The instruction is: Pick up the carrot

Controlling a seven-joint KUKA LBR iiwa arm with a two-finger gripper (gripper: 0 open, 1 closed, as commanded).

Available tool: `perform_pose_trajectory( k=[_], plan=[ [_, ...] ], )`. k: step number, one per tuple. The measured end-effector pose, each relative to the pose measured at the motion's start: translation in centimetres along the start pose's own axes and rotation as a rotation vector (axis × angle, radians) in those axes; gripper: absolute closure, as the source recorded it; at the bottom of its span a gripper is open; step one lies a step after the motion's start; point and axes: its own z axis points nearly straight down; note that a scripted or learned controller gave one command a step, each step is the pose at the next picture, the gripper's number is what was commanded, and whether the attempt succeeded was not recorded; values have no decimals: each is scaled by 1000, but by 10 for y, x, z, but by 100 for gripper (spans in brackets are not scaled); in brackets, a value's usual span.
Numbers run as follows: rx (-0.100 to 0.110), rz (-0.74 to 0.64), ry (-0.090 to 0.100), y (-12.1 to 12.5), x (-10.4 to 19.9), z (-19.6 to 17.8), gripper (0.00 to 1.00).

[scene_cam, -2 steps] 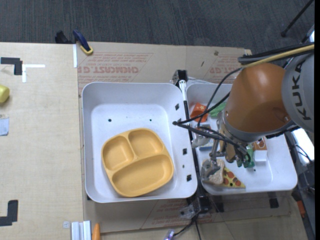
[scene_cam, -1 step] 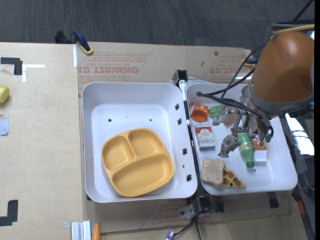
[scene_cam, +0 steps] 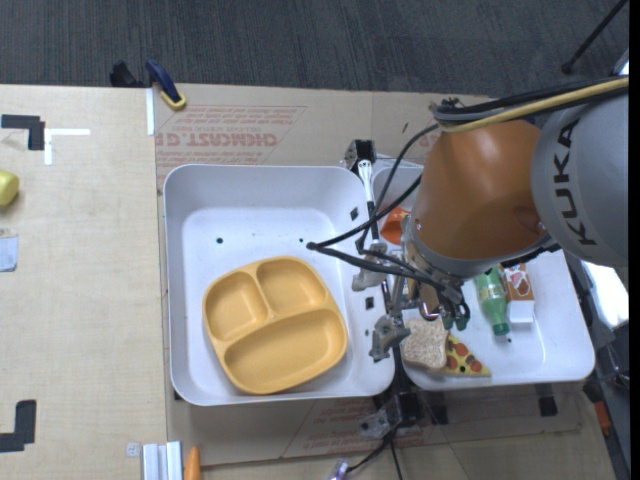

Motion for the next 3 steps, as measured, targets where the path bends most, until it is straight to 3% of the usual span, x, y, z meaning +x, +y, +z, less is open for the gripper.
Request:
perform_pose_trajectory(
  k=[1,2,3],
  plan=[
    [0,0,0,0,0,0,0],
    [0,-21,1,55,-11,87,0],
    [-1,-22,-3,55,-13,78,100]
  ],
)
